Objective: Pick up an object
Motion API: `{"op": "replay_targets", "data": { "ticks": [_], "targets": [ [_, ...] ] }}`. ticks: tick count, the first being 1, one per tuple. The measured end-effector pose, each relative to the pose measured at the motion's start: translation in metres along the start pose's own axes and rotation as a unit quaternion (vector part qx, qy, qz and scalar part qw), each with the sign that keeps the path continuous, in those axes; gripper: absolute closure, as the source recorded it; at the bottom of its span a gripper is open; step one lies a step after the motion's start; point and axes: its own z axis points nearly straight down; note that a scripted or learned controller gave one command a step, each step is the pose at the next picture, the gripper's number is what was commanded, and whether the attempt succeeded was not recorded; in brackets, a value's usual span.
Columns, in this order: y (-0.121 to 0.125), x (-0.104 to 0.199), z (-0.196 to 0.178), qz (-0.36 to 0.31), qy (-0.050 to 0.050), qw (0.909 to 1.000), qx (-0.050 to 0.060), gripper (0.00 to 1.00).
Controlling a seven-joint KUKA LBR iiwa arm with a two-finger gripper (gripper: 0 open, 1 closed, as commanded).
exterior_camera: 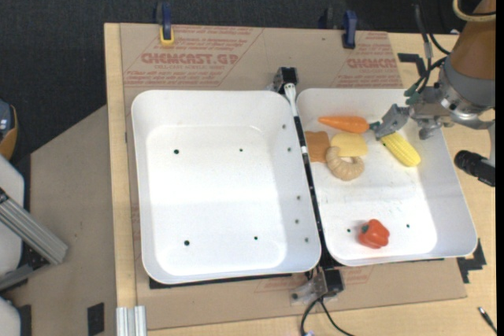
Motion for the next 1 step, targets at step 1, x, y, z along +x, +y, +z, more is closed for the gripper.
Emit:
{"op": "replay_targets", "data": {
  "ticks": [1],
  "targets": [
    [-0.0098,0.0503,0.0934,0.0,-0.001,1.0,-0.005,0.0]
  ]
}}
